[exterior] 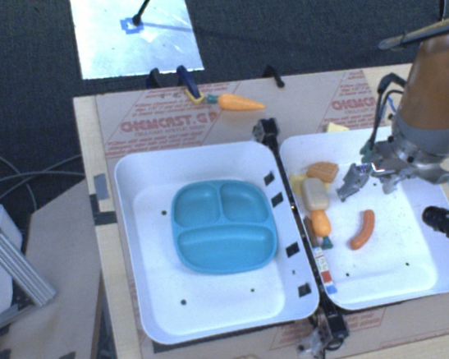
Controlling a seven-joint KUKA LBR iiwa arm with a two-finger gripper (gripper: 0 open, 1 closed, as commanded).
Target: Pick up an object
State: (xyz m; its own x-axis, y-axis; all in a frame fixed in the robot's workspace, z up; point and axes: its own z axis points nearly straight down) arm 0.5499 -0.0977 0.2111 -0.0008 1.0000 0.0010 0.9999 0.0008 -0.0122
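On the left, my surface [158, 121] carries a white bin [148, 252] holding a blue divided plate [221, 226], which sits near the middle with bare white floor all around it up to the rim. Behind that bin, on the cardboard, a toy carrot [239, 103] lies well clear of both bins. The right bin [403, 270] touches the left one along a shared wall. Against that wall sit a tan bread piece [322, 171], a pale block [316, 195] and a small orange piece [320, 223], packed close. A sausage [362, 229] lies apart from them, tilted, with open floor to its right and front. My claw [356, 181] hangs just above and behind the sausage, not touching it; I cannot tell whether it is spread or pressed together.
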